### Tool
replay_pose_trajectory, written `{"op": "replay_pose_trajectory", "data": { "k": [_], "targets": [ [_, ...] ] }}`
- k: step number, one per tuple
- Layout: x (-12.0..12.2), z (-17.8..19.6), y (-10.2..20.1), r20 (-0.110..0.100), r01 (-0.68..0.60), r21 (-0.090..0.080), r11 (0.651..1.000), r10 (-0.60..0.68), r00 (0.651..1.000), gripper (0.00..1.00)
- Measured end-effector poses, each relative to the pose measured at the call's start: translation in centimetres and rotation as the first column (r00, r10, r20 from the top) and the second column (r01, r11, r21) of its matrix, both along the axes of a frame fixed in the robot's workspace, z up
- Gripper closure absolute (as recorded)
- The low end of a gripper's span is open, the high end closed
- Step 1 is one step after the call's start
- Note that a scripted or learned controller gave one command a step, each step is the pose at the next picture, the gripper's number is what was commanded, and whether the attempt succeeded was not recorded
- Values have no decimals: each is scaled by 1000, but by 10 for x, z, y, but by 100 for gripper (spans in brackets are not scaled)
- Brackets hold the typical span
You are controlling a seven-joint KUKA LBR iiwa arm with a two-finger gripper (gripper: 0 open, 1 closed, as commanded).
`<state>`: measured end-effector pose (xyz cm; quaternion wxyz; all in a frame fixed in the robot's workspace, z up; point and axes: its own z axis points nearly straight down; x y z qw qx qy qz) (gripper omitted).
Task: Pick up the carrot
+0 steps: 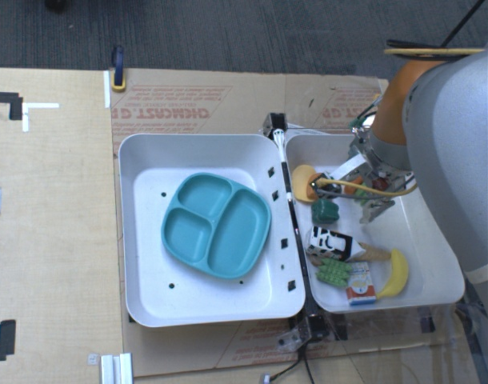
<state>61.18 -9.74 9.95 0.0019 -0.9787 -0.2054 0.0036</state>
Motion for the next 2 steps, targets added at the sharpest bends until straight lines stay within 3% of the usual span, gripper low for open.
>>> {"op": "replay_pose_trajectory", "data": {
  "k": [1,2],
  "targets": [
    [6,-8,-14,4,196,-2,981,-196,981,0],
    [30,92,40,6,210,-2,978,-210,978,0]
  ]
}}
